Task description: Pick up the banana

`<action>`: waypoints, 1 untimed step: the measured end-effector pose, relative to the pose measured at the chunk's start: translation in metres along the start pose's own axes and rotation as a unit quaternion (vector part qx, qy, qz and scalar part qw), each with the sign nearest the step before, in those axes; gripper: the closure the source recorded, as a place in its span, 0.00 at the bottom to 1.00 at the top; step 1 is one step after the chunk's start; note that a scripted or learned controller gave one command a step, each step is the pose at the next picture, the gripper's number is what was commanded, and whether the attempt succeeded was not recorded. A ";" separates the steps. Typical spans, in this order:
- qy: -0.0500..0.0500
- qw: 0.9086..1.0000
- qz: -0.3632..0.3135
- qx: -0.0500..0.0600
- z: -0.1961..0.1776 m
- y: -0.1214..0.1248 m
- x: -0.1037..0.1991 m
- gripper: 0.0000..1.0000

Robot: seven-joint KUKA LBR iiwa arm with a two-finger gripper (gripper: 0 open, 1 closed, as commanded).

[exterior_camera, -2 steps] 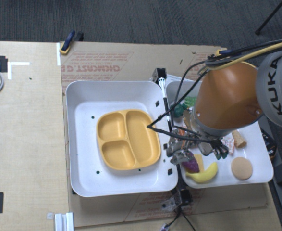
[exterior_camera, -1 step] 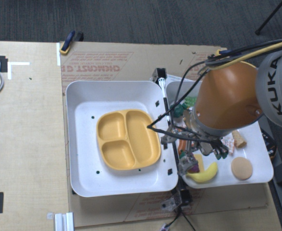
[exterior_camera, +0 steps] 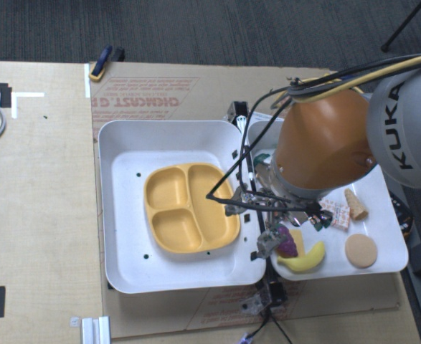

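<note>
The likeliest failure from here, as I judged it, was a grab that took the wrong thing or nothing at all: the banana [exterior_camera: 305,258] lay at the near edge of the right bin [exterior_camera: 386,260] with a purple piece [exterior_camera: 287,244], perhaps toy grapes, touching its upper left end, so a descent aimed a little too far left could land on the purple piece or pin both together. The banana's curved, smooth body also looked apt to roll or squirt sideways toward the bin wall if it were caught off its middle. The claw [exterior_camera: 271,241] hung low over the seam between the two bins, just left of the banana's left end and just beside the purple piece; its grey tip was visible, but cables and the arm's orange band [exterior_camera: 325,142] crowded the spot, and I could not tell whether it was spread or closed, nor whether it touched anything. Nothing could be seen gripped in it. The banana rested on the bin floor, its far end pointing right toward a round tan biscuit [exterior_camera: 361,250], with a cone [exterior_camera: 355,204] farther back. The yellow divided plate [exterior_camera: 190,208] sat in the left bin [exterior_camera: 124,213], well apart from the banana.
</note>
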State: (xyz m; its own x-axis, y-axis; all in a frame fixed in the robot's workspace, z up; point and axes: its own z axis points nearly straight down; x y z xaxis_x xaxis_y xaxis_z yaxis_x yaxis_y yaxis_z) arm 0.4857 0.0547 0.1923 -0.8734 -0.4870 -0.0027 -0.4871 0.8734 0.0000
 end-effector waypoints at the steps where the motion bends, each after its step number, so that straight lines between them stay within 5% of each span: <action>1: 0.000 0.986 -0.165 0.000 0.000 -0.009 0.000 0.00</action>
State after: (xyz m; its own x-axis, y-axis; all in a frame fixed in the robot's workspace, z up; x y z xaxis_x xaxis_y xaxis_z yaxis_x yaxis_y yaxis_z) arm 0.4905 0.0465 0.1923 -0.6669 -0.7452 -0.0028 -0.7452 0.6669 -0.0007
